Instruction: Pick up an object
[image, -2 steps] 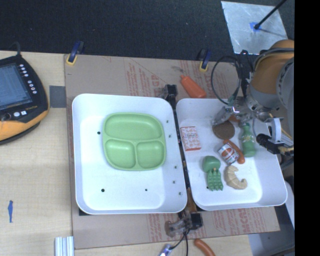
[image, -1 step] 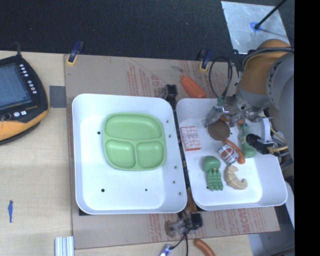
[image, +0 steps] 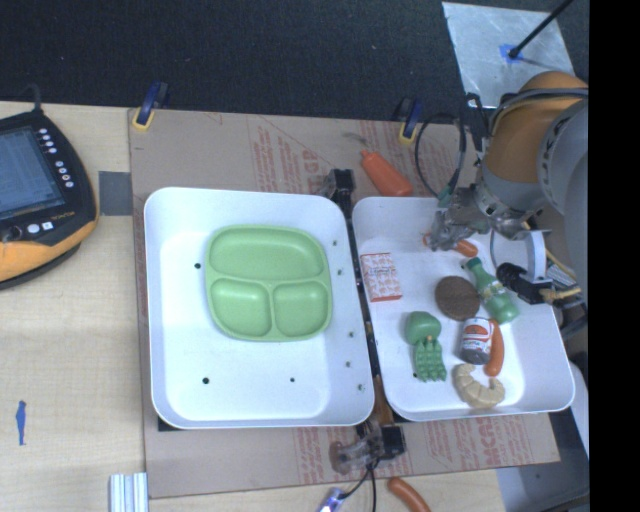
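I have the gripper (image: 447, 232) low over the far end of the right bin (image: 400, 215), reaching in from the right; I cannot tell how its fingers stand. Taking the brown disc (image: 457, 297) as my landmark: a small orange piece (image: 467, 247) lies just beyond it by the gripper, the green bottle (image: 491, 290) just to its right, the red-labelled can (image: 475, 340) just nearer, the green toy hand (image: 426, 345) to its near left, the printed card (image: 381, 275) farther left. The left bin (image: 170, 300) holds a green divided plate (image: 268, 281).
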